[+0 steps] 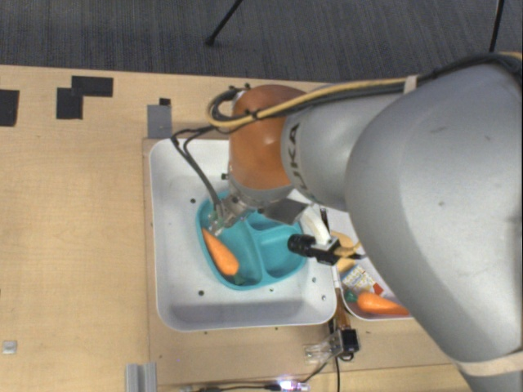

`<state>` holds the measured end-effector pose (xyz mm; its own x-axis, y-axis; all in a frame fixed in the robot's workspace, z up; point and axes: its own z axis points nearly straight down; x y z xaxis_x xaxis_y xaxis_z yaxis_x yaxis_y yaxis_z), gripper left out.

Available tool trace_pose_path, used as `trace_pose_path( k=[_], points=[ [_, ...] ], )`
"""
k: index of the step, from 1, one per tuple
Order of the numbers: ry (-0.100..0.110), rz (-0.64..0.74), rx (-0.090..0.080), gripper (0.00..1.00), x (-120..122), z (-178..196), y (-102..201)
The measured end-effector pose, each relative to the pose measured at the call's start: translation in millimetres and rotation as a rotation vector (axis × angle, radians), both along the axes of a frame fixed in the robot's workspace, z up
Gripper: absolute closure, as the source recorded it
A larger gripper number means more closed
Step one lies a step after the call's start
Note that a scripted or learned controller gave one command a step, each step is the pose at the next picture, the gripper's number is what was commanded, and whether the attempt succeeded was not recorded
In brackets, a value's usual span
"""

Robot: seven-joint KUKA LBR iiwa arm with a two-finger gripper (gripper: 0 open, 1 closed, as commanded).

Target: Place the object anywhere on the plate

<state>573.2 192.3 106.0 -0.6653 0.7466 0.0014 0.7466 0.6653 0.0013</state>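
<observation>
Arm: 1 grey KUKA arm [409, 186] with an orange band [260, 141] above the wrist enters from the right and covers much of the right half of the view.

Gripper: the gripper [219, 217] is low over the upper left part of the teal plate [274, 256]. Whether it is wide or narrow cannot be told (the wrist and a dark cable hide most of it).

Object: 1 carrot [221, 252] lies on the plate, just below the gripper and slightly toward the near side. Its thin end points up toward the gripper and its thick end points away from it. Contact between the 2 cannot be made out, and the carrot is not seen between the jaws.

Plate: teal, with a raised divider to the right of the gripper. It sits in the left white bin [176, 243], right of the bin's centre.

Open room: bare white bin floor lies left of the gripper and below it, out to the bin's left wall and near wall. The arm crowds the side to the right of the gripper.

Right bin: the right bin [351, 307] is well right of the gripper and mostly under the arm. It holds a second carrot [377, 304] and other small items (too hidden to name).

Bench: pale wood bench [73, 243] extends left of the gripper, beyond the bin wall.
</observation>
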Motion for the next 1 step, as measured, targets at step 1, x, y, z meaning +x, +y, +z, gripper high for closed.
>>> trace_pose_path(
  k=[1],
  points=[
    [-0.001,-0.246,0.004,1.0,44.3,-13.6,7.3]
  ],
)
